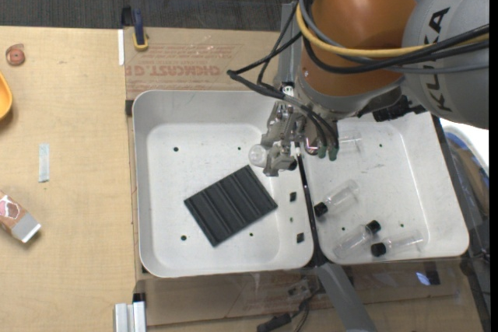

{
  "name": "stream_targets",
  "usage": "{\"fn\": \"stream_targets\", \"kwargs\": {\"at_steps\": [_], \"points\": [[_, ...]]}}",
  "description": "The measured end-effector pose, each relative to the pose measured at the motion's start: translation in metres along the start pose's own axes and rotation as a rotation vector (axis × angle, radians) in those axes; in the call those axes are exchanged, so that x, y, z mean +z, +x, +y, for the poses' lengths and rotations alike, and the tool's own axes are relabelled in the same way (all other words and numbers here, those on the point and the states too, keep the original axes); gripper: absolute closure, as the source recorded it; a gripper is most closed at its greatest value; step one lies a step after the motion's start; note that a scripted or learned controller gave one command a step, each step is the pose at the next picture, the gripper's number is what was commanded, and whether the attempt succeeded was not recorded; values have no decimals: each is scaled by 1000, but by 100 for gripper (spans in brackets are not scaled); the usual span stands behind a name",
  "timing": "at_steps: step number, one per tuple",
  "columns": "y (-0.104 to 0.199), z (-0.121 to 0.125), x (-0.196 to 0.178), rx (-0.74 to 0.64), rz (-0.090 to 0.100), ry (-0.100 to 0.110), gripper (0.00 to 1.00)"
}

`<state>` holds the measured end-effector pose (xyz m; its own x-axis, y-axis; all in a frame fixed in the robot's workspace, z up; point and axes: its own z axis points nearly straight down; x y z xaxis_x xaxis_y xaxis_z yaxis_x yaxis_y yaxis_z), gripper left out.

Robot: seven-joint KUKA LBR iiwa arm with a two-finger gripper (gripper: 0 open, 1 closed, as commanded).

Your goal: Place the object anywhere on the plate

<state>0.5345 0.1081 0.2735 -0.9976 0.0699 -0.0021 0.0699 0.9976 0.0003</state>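
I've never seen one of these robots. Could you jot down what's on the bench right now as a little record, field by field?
Arm: grey, orange band, reaching in from the right
End effector: above the left bin's right part, by the plate's upper corner
Plate: dark, ridged, lying flat and askew in the left bin
Right bin: several clear vials with black caps
Held object: cannot tell

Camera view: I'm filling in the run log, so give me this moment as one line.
hand over left bin, at upper corner of dark ribbed plate | grasp: unclear | clear vials in right bin
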Motion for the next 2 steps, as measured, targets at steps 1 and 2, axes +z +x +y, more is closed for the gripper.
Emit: {"fn": "stream_targets", "kwargs": {"at_steps": [1, 2], "points": [[10, 30, -3, -99, 1, 0, 100], [-15, 6, 8, -243, 0, -1, 100]]}}
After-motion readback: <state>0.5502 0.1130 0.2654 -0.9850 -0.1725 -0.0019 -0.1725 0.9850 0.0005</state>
